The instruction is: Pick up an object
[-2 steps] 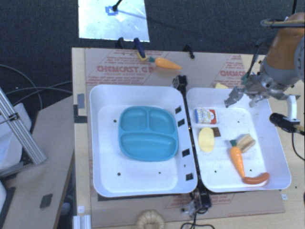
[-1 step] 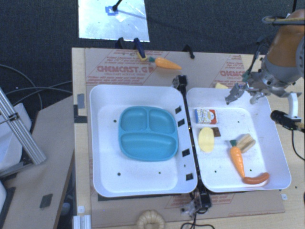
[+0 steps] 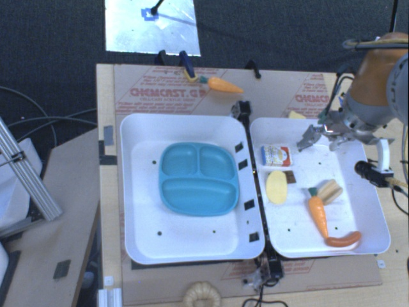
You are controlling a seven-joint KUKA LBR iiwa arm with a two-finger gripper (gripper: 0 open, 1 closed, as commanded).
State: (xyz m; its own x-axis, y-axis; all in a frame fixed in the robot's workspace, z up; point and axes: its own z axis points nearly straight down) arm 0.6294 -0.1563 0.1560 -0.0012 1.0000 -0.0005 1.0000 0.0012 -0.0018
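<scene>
We log a sausage at the right bin's near edge; gripper hovers over its far edge, fingers parted, holding nothing.

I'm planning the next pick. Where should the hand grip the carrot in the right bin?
Probably across the carrot's thick orange middle, coming straight down from above. It lies flat, lengthwise toward the sausage, so the fingers should close across its narrow width, below the block at its top.

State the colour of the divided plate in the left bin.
Light blue; the plate shows plainly in the camera view.
</scene>
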